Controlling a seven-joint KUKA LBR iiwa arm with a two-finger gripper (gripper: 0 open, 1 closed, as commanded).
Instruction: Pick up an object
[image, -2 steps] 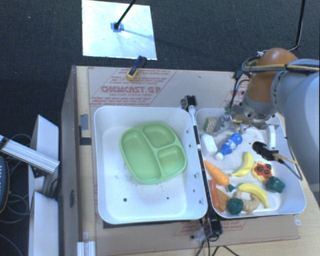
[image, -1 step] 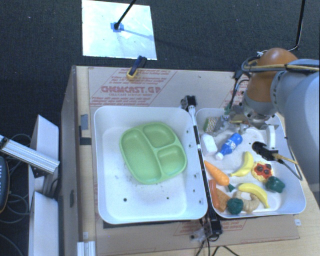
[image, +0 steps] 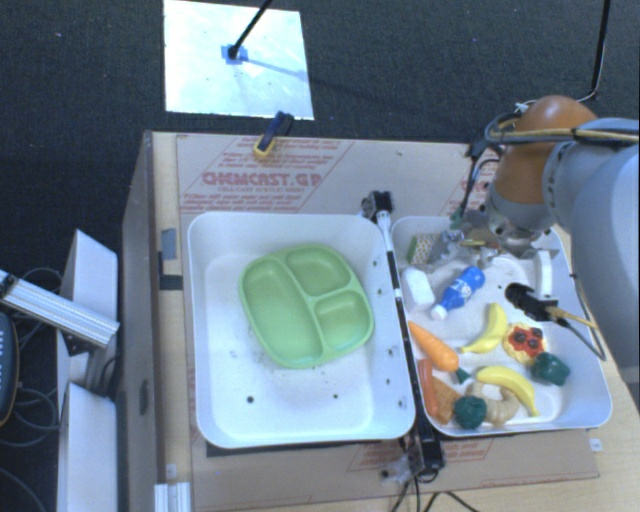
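Okay so, gripper (image: 463, 238): hanging low over the 11 o'clock corner of the right bin (image: 588, 398), pointing down. I honestly can't tell how far open it's standing or whether it's gripping anything.
Arm (image: 600, 190): coming in from about 2 o'clock of the view, with the orange band sitting just above the wrist.
Greyish thing (image: 425, 248): lying just at 9 o'clock of the gripper, too blurry for me to name.
Blue bottle (image: 462, 288): the closest pickable thing, lying on a slant right at 6 o'clock of the gripper, its white end pointing toward 7 o'clock.
White bottle (image: 420, 288): lying at 9 o'clock of the blue bottle, hugging the bin's 9 o'clock wall.
Upper banana (image: 490, 328): curving around the middle of the bin.
Carrot (image: 435, 347): lying at 8 o'clock of that banana, by the same wall.
Red-and-yellow toy (image: 523, 342): sitting at 3 o'clock of the upper banana.
Green toy (image: 548, 369): sitting at 4 o'clock of the red-and-yellow one.
Lower banana (image: 508, 385): lying at the bin's 6 o'clock, with more small toys crowding beside it at 8 o'clock.
Left bin (image: 215, 330): sitting at 9 o'clock of the right bin, walls touching.
Green plate (image: 305, 305): lying flat in the left bin, three compartments facing up.
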